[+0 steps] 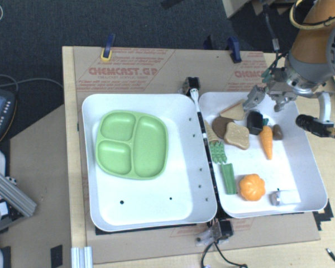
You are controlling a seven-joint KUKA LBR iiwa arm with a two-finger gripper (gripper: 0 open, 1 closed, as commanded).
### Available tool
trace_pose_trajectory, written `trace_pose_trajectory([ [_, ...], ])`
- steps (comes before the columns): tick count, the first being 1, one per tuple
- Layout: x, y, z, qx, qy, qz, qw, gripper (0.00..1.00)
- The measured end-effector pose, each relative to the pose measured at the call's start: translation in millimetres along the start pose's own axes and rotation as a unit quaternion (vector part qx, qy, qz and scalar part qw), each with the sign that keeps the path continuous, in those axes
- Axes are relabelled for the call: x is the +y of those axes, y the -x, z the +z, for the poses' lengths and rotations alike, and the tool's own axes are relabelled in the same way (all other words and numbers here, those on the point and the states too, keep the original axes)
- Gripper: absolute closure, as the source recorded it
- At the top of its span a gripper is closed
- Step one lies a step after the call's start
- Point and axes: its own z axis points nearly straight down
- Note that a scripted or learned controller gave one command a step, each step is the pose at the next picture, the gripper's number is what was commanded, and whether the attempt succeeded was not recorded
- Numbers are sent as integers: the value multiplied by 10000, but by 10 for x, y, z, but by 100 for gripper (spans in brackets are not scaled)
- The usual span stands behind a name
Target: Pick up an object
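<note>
Carrot (267, 141) (orange) lies just below the hand (255, 120)

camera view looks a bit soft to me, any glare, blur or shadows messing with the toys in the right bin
Camera view: lighting is even, with no hard glare on the right bin; the carrot and the orange pumpkin read clearly with faint shadows; the gripper is dark and slightly soft, so its fingers blur into the bread slice area; the green plate looks a little washed out.

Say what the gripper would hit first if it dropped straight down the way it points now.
Probably the small black object just beneath the gripper, beside the carrot in the right bin. Depth is hard to judge from this slanted view, so it might instead reach bare bin floor.
</note>
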Motion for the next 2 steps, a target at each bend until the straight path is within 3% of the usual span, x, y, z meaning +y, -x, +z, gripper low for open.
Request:
trace_pose_trajectory([
  [1,32,0,-90,-13,75,-12,10000,0],
  [2,-21,-15,536,-5,41,-12,10000,0],
])
